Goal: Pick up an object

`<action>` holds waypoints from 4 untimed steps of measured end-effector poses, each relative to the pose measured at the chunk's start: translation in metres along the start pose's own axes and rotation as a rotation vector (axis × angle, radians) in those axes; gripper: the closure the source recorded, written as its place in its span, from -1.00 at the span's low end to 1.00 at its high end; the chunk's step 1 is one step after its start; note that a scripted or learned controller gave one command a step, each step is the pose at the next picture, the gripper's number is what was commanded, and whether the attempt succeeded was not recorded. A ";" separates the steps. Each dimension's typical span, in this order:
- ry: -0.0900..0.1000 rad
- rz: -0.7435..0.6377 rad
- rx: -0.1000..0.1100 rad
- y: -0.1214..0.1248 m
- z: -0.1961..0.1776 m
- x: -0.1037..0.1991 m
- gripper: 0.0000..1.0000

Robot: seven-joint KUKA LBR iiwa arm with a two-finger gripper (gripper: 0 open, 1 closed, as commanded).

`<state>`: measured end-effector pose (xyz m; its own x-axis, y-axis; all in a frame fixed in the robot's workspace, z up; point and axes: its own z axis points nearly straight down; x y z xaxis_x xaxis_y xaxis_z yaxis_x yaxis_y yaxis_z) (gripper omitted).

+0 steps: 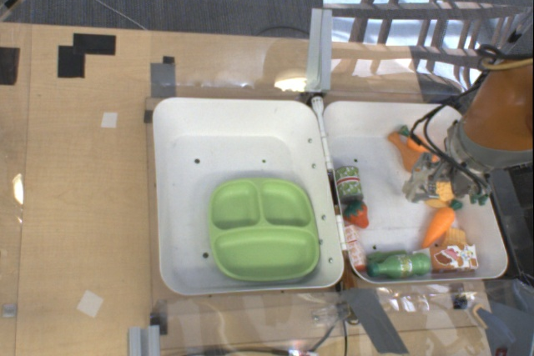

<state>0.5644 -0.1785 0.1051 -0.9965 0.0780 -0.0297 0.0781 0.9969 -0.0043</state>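
My gripper (pixel 427 183) hangs low in the right bin (pixel 380 129), below the orange wrist band. A small yellow object (pixel 440 195) lies right against its lower side, partly hidden by it. One orange carrot (pixel 408 147) lies just up and left of the gripper, and a second carrot (pixel 439 227) lies just below it. Along the bin's front wall rest a green bottle (pixel 399 264) and a small carton (pixel 455 257). A small can (pixel 346 182) and a red strawberry (pixel 358 216) sit by the bin's left wall.
The left bin (pixel 192 137) bears a green divided plate (pixel 264 228) in its front half. A metal divider post (pixel 317 54) stands behind the two bins, and a metal rack (pixel 417 29) runs along the back right.
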 end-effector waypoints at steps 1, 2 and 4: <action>0.008 -0.123 -0.002 0.036 -0.121 0.061 1.00; 0.032 -0.214 -0.010 0.005 -0.001 0.056 1.00; 0.015 -0.183 -0.005 0.012 0.016 -0.009 -1.00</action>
<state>0.5747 -0.1670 0.0897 -0.9944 -0.1050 -0.0144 -0.1049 0.9945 -0.0036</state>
